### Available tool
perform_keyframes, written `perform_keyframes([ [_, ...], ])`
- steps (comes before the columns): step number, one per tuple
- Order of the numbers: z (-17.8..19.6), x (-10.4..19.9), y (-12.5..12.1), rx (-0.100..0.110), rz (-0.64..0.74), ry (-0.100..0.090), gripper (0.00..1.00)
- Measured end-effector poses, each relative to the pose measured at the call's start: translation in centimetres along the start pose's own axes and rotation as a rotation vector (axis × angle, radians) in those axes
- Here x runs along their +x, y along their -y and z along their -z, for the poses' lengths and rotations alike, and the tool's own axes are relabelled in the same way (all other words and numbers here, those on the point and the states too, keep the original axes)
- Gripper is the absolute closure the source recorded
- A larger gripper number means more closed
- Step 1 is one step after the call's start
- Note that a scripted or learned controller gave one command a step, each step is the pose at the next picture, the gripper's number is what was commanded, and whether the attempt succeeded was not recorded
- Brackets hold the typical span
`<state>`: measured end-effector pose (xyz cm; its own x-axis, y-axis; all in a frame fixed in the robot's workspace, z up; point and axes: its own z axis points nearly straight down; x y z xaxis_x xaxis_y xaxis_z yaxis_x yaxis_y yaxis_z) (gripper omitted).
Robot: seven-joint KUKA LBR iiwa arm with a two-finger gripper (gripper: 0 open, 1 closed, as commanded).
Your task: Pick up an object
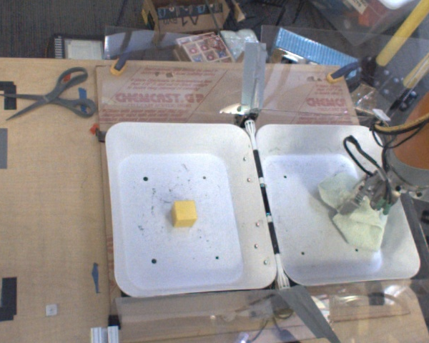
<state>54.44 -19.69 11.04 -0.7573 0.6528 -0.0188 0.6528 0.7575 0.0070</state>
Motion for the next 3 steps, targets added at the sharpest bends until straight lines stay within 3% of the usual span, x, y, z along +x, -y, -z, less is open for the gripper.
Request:
perform_keyframes([
  [1, 14.5, -0.7, 2.6, 0.007, -0.068, -0.015, 1.00],
  [2, 15.5, -0.9, 2.5, 0.004, -0.069, -0.007, 1.00],
  [3, 12.1, -4.8, -0.5, 0.008, -0.339, -0.011, 1.00],
])
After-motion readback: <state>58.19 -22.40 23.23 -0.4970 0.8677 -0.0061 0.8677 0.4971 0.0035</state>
